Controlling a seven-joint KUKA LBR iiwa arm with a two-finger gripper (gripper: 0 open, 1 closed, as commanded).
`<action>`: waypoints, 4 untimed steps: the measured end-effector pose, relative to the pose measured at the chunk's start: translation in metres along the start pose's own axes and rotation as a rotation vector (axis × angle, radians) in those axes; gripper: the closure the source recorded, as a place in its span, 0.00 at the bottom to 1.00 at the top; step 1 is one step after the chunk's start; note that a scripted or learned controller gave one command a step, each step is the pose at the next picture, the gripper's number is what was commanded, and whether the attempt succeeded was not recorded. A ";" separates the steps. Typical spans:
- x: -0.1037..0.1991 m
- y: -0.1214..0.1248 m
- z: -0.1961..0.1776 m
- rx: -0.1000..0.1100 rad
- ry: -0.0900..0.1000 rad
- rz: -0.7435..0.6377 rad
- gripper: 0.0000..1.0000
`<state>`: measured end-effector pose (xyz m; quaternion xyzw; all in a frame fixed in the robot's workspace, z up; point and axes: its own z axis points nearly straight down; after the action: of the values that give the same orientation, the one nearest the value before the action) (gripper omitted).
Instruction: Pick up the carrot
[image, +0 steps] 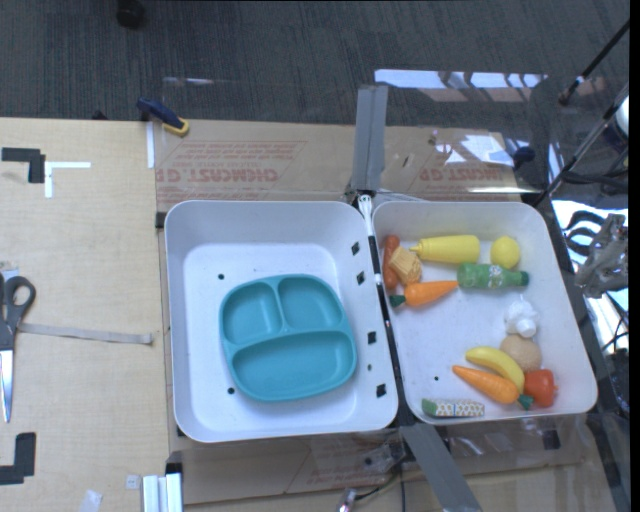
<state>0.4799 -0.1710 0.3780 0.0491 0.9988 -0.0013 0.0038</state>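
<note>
two shallow white bins sit side by side on a cardboard-lined bench (80, 250), seen from above. the left bin (190, 300) holds a teal divided plate (288, 337), lying flat near its middle. the right bin (450, 335) holds a scatter of toy food.

the carrot (430, 293) lies in the upper left part of the right bin, nearly level, with its point toward the bin's middle and its thick end close to the dividing wall. a tan, bread-like piece (405, 265) rests just above that thick end. a long yellow piece (448, 248) lies above it, and a green bottle-shaped item (492, 278) sits just to its right. a lemon (506, 251) rests near the upper right corner.

a second carrot (487, 384) lies at a slant in the lower right part of the same bin, touching a banana (497, 365) above it and a red piece (540, 388) at its right end. a white garlic-like piece (520, 320) and a beige rounded piece (520, 352) sit above the banana. a small green and white strip (453, 408) lies by the front wall.

the gripper (603, 262) shows as a blurred grey shape beyond the right bin's right wall, well apart from both carrots. whether it is spread or closed cannot be told.

scissors (10, 330) lie at the bench's left edge.
</note>
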 end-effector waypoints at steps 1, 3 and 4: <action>-0.004 -0.051 0.085 -0.003 0.004 -0.368 1.00; -0.009 -0.050 0.066 0.000 -0.007 -0.373 1.00; -0.011 -0.049 0.056 0.001 -0.012 -0.373 1.00</action>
<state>0.4864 -0.2213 0.3220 -0.1371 0.9905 -0.0030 0.0093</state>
